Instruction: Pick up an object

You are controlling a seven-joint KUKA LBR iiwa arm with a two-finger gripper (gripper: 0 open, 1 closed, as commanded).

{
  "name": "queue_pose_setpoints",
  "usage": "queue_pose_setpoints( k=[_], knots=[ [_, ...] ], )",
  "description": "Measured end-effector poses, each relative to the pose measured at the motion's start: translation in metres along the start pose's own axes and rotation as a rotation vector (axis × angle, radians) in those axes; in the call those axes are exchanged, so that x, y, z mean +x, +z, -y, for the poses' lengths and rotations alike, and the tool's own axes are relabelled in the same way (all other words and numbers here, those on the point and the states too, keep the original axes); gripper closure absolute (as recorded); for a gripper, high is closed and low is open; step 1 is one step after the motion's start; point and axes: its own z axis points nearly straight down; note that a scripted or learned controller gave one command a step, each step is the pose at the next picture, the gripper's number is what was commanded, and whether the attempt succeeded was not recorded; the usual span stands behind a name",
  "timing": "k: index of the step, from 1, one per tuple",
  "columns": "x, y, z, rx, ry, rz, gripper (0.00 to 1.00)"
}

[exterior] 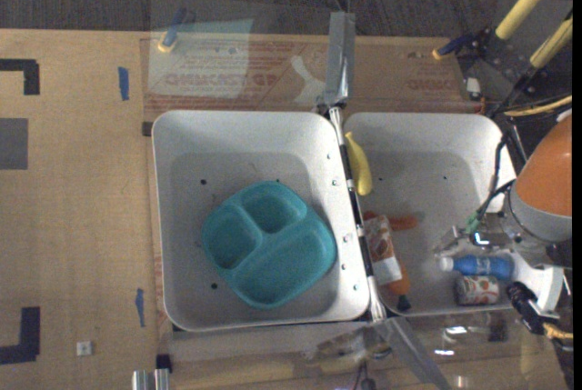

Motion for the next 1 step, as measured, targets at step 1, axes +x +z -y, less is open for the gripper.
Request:
queue_pose_setpoints(
  k=[1],
  knots=[
    [0.0325,0.0056,0.0,-0.012,-0.046,0.006,0.0]
  ],
)
